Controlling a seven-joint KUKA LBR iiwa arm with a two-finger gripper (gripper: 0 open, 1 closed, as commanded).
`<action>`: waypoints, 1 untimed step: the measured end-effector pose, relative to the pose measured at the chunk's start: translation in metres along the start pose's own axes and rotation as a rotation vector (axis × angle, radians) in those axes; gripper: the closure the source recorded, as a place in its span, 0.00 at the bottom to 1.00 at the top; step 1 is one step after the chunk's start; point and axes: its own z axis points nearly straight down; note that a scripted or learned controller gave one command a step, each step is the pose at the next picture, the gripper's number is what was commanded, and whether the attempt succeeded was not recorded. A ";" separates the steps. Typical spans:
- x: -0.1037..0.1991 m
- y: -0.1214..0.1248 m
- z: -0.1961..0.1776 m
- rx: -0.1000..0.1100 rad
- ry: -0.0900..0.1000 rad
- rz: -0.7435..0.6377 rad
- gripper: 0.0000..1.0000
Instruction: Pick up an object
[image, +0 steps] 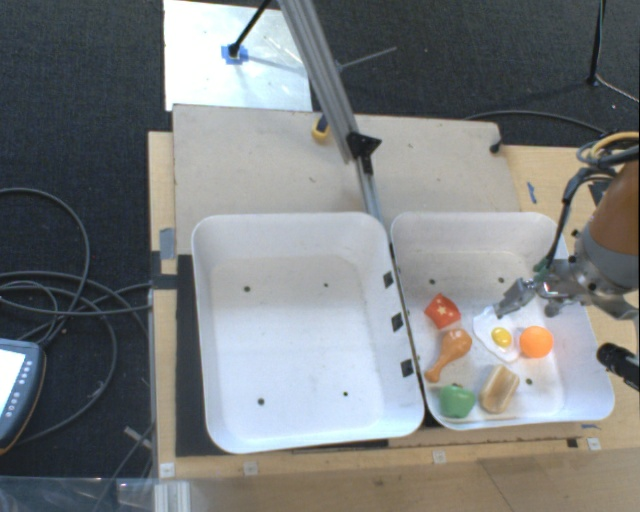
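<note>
The right bin (470, 240) holds several toy foods: a red piece (442, 311), a drumstick (449, 353), a fried egg (499, 338), an orange ball (537, 342), a bread piece (499, 388) and a green piece (457, 401). My gripper (517, 299) reaches in from the right and hangs just above the fried egg's upper edge, left of the orange ball. Its fingers (510, 303) stand apart with nothing between them.
The left bin (290, 330) lies beside the right one, with black clips along their shared wall. A slanted metal pole (335, 90) crosses the bench's back. Cables and a pendant lie on the floor at left.
</note>
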 end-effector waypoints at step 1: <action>-0.001 -0.009 0.048 0.000 0.000 0.000 0.00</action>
